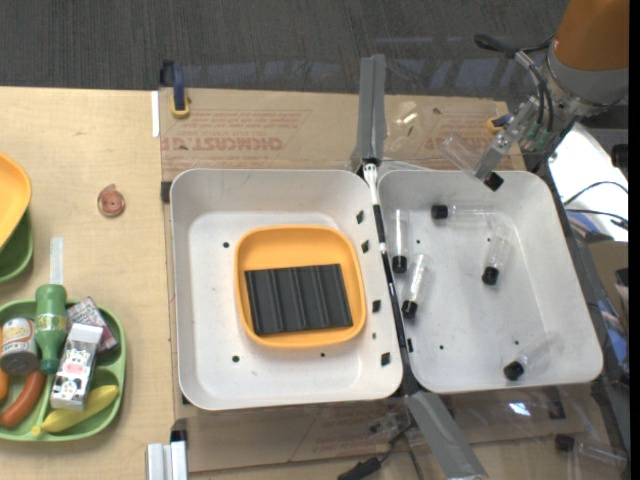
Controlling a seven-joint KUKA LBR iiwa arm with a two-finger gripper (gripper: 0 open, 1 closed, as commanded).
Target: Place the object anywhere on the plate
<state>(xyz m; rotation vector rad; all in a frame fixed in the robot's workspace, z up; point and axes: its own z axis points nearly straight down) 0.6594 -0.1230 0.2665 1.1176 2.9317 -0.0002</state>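
An orange plate (300, 243) lies in the left bin (200, 268) with a black ridged block (300, 300) resting on it. My gripper (503, 151) hangs over the back rim of the right bin (565, 298), far right of the plate. It is shut on a clear tube with a black cap (480, 168), which slants down to the right between the fingers. Several more clear, black-capped tubes lie loose in the right bin, among them one (412, 283) near its left wall and one (492, 258) in the middle.
A metal divider (372, 118) runs between the bins at the back. On the wooden table to the left stand a green tray of toy food (60, 368), a yellow bowl (10, 208) and a small pink piece (111, 201). Cardboard (260, 133) lies behind the bins.
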